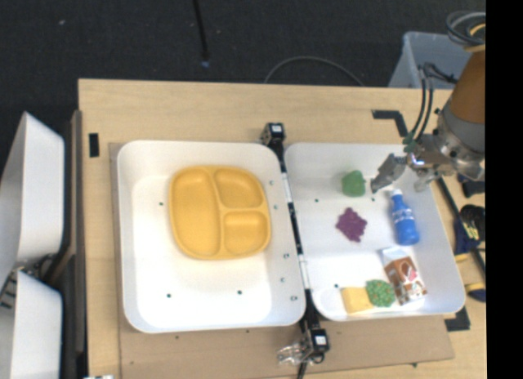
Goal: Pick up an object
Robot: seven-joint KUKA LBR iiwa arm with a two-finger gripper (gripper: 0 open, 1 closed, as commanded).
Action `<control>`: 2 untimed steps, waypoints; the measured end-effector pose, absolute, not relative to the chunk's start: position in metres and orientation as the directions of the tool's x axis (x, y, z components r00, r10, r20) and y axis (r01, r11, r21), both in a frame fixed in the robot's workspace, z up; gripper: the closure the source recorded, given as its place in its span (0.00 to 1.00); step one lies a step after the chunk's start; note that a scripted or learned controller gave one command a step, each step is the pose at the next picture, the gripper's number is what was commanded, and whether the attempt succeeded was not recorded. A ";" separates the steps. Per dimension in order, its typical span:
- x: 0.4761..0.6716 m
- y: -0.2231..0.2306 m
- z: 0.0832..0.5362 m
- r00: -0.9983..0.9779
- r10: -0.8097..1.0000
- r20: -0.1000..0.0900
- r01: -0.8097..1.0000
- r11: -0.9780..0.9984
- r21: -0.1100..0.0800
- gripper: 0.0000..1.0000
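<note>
Gripper (pixel 402 175) hovers with fingers spread and nothing between them, over the right bin's (pixel 323 287) far side, between green object (pixel 353 183) and blue bottle (pixel 403 218). It should centre over one before descending.

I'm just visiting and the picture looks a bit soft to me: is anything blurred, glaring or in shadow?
Camera view: soft throughout, and the packet's print is unreadable; the two-finger gripper is smeared; the two white bins look bright, nearly washed out, with a faint shadow around the yellow divided plastic plate; the floor beyond the bench is dark.
</note>
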State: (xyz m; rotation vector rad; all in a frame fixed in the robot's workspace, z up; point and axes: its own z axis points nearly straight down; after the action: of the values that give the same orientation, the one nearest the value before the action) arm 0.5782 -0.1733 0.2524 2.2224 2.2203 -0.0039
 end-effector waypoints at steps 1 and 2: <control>0.585 -0.179 0.194 0.002 1.000 -0.002 1.000 -0.002 -0.003 0.00; 0.583 -0.189 0.148 0.002 1.000 -0.003 1.000 -0.002 -0.001 0.00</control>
State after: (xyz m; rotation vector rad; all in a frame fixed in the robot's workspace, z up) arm 0.5833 -0.1891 0.1483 2.2225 2.2190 -0.0041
